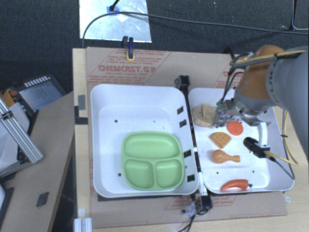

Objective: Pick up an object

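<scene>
I'm watching the gripper (223,116) hanging low in the right bin (260,175), and I'm not able to tell whether it's clenched or released. The bread (204,115) is sitting just beside it, on its left in my view. The tomato slice (235,128) is lying just beneath it, with the waffle (220,139) and drumstick (225,156) trailing further down. The green plate (153,159) is sitting well off left in the other bin (130,108).

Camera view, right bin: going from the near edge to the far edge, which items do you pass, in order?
red sausage → drumstick → waffle → red disc → bread piece
</scene>
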You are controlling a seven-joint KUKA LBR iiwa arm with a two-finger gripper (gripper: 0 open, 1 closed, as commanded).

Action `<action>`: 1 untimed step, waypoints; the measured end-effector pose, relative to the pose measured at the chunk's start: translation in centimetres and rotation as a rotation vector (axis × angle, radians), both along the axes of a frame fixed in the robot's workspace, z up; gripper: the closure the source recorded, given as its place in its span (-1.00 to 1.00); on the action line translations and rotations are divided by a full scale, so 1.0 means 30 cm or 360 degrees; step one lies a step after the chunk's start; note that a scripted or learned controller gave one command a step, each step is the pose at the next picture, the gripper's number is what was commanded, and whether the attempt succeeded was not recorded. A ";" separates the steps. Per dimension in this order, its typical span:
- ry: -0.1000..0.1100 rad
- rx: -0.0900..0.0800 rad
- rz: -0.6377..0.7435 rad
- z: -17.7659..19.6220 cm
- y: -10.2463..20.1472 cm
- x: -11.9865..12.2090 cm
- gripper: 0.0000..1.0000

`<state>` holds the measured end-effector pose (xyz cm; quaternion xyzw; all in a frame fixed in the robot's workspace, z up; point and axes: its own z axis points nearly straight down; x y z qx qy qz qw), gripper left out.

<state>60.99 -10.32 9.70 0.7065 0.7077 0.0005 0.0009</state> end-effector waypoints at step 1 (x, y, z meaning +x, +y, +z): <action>-0.0009 -0.0001 0.0003 0.217 0.000 0.005 1.00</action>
